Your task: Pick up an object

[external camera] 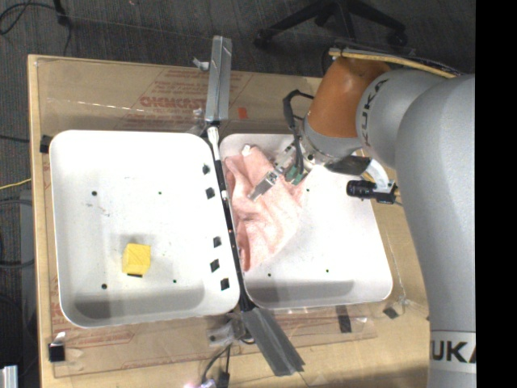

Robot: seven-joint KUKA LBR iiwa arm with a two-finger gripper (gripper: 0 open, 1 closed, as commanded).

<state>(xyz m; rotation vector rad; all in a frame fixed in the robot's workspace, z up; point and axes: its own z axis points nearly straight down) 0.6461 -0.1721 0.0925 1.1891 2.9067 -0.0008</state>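
Observation:
A crumpled pink cloth (260, 208) lies in the right bin (339, 253), along its left side next to the divider. My gripper (272, 182) hangs low over the cloth's upper part, its fingers (262, 189) pointing down-left and touching or nearly touching the fabric. The fingers look close together, but I cannot make out whether cloth is pinched between them. A small yellow block (136, 259) rests in the left bin (105, 168), toward its lower left.
The grey arm with its orange band (343, 95) reaches in over the right bin's upper right corner. A metal divider bar (216, 87) runs between the bins. The bench edge (145, 87) surrounds both bins.

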